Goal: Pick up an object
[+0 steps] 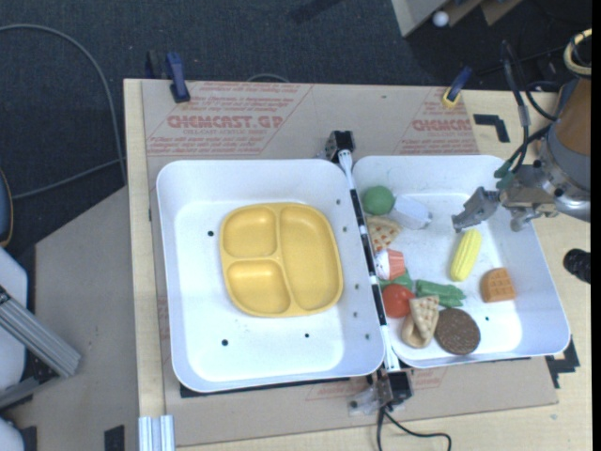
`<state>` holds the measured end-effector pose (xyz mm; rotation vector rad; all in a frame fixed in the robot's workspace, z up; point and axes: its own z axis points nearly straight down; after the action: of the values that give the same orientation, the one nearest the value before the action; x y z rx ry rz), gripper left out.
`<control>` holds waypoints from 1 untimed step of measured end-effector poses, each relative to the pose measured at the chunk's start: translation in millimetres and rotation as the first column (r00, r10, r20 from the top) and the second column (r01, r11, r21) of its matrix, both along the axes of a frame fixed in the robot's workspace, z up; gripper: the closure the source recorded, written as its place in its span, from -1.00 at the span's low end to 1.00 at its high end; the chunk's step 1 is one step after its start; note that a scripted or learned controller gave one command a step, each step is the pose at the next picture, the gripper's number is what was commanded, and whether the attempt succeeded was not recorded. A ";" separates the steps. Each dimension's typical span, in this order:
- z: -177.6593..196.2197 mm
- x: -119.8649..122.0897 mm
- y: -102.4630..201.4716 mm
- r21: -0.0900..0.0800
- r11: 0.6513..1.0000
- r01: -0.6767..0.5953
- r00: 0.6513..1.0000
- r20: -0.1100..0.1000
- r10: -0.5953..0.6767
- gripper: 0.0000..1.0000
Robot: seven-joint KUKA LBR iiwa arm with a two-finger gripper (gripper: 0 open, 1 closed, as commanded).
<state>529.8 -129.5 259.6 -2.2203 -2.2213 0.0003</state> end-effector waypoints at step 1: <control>-59.6 46.6 -57.0 -0.002 1.000 0.001 1.000 0.001 -0.001 -1.00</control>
<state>576.4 -186.5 200.0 -2.2233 -2.2212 0.0014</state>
